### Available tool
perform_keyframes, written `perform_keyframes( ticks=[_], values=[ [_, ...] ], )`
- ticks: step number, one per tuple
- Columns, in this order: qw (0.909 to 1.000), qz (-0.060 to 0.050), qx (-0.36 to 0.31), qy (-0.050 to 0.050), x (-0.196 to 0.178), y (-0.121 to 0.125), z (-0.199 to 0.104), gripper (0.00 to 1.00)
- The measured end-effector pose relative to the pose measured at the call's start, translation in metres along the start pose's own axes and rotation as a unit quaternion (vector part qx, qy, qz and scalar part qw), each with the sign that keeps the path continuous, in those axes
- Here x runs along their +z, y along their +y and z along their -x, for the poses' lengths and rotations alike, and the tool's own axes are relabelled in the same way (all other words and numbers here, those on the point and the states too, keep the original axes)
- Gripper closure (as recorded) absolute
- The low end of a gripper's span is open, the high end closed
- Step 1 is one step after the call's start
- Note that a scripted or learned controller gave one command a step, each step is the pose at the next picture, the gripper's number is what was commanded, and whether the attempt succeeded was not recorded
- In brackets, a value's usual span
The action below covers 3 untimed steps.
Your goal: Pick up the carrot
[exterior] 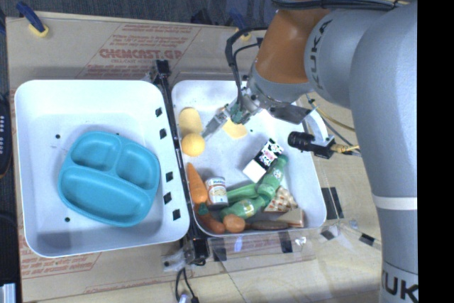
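Observation:
The carrot [196, 183] is a slim orange piece lying lengthwise along the left wall of the right bin [310, 181], near its front half. My gripper [225, 118] hangs over the back middle of that bin, well behind the carrot and apart from it, just above a small yellow item [236, 130]. The grey arm with its orange band [287, 46] reaches in from the right and hides the bin's back right corner.
Two yellow lemon-like fruits [190, 130] lie by the divider. A small jar [216, 191], green bottles [262, 188], a black-and-white carton [264, 160], a wedge [282, 202] and an orange-brown piece [233, 223] crowd the bin's front. The left bin [42, 103] holds a blue sectioned tray [108, 177].

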<state>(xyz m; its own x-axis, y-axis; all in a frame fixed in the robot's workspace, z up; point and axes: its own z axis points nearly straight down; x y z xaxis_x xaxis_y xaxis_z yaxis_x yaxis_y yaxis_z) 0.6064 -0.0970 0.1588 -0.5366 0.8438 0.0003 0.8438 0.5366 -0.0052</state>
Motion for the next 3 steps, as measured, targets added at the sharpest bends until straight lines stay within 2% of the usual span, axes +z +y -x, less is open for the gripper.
perform_keyframes(
  ticks=[1,2,3],
  values=[
    [0.9890,0.000,-0.148,0.000,0.068,0.024,0.016,0.00],
    [0.9908,0.006,-0.135,-0.007,-0.059,0.054,0.000,0.00],
    [1.0000,-0.002,-0.004,0.002,0.031,0.001,0.012,0.00]
  ],
)
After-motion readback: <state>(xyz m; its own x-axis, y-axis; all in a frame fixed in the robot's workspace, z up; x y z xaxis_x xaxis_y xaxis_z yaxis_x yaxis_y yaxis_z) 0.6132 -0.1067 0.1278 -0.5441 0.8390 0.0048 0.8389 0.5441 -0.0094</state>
